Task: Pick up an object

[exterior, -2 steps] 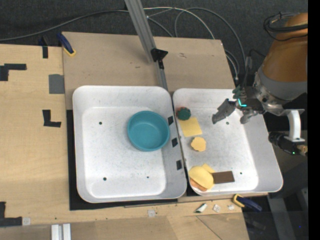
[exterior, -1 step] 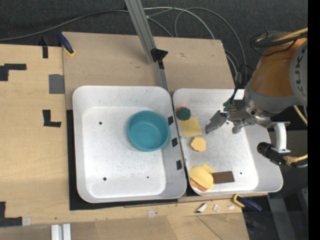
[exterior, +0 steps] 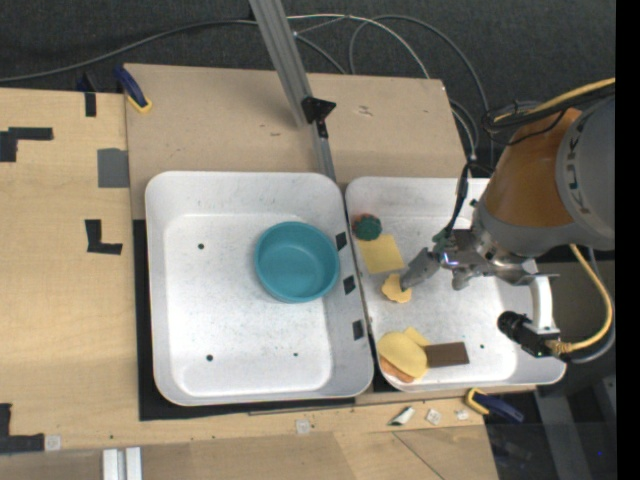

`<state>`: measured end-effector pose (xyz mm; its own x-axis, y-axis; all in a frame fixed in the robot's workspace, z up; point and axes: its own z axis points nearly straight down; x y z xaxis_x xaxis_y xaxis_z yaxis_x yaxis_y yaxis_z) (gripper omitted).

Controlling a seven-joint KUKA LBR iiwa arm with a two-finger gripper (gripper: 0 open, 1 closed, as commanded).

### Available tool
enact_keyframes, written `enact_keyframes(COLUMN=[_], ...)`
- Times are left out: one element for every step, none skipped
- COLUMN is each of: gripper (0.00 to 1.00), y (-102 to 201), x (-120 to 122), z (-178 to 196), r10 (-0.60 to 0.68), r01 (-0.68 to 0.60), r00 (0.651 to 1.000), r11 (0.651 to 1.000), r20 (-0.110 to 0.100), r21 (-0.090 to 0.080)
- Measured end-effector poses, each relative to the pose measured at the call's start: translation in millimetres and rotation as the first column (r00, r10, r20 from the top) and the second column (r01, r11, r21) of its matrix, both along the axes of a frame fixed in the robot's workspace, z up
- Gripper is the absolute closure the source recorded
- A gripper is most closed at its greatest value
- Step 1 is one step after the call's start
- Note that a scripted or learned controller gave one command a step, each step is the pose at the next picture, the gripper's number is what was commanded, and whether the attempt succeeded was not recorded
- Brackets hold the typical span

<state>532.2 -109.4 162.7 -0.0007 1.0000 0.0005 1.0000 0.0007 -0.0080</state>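
Observation:
My gripper hangs over the middle of the right bin, open, with nothing between its fingers. Its left finger ends just up and right of a small yellow piece; I cannot tell if they touch. A flat yellow slab lies left of the gripper. Above the slab sits a small green and red object. Near the bin's front edge rest a yellow bun-like object and a brown block. A teal bowl stands in the left bin.
The orange and grey arm covers the right bin's far right part. A metal pole slants down to the bins' shared back edge. A black cable connector hangs by the right bin's front right corner.

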Motion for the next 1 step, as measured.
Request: enact_keyframes(gripper=[0.00], y=[-5.3], x=[6.2], z=[-51.8], r10=[0.000], r01=[0.000], r00=[1.000], r11=[1.000], r20=[0.000], r21=[0.000])
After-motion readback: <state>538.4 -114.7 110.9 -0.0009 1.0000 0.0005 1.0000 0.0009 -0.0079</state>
